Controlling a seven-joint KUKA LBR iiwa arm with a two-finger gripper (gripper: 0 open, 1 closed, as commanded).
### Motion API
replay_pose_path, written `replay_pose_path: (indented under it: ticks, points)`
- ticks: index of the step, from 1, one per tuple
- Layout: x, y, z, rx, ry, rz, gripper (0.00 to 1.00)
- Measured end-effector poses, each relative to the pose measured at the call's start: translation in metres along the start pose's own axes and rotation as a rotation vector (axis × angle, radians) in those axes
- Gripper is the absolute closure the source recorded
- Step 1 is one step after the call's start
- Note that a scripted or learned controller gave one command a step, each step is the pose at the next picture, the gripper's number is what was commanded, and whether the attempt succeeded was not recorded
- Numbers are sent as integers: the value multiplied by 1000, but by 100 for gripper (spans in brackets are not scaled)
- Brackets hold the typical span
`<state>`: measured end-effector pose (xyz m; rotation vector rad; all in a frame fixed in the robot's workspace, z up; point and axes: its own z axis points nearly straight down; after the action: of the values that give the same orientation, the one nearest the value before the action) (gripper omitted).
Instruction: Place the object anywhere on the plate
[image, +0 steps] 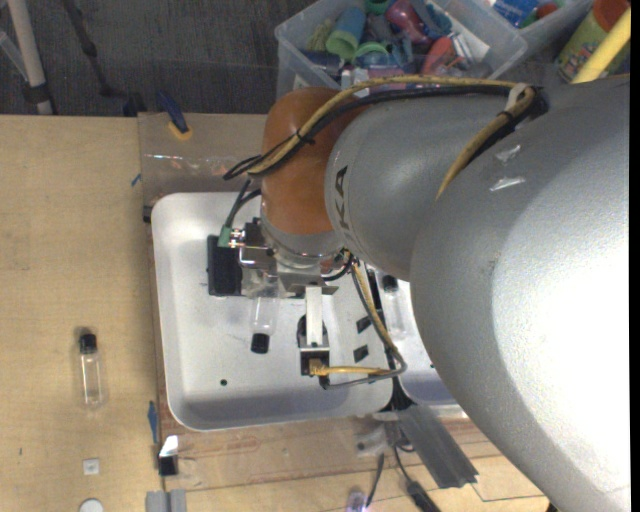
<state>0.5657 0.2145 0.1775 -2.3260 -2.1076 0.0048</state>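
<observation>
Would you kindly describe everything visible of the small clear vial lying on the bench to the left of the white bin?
The vial is a small, slim tube that looks like clear glass or plastic, closed by a dark cap at its far end. It lies flat on the tan bench, lengthwise up the picture, well apart from the white bin. Nothing touches it but the bench. Whether it holds anything cannot be told.

Robotics lab, by the look: my arm (480, 200) w/ taped cabling over a white bin (190, 300) on a wood bench (60, 250); clear tub of assorted plastic test items (400, 40) behind my wrist, glass vial (90, 368) off to its left.
</observation>
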Motion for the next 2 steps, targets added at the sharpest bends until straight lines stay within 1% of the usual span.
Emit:
replay_pose_path:
  ticks: [1,2]
  points:
    - [6,-35,49,1,0,234,100]
    - [-17,17,31,-5,1,-189,100]
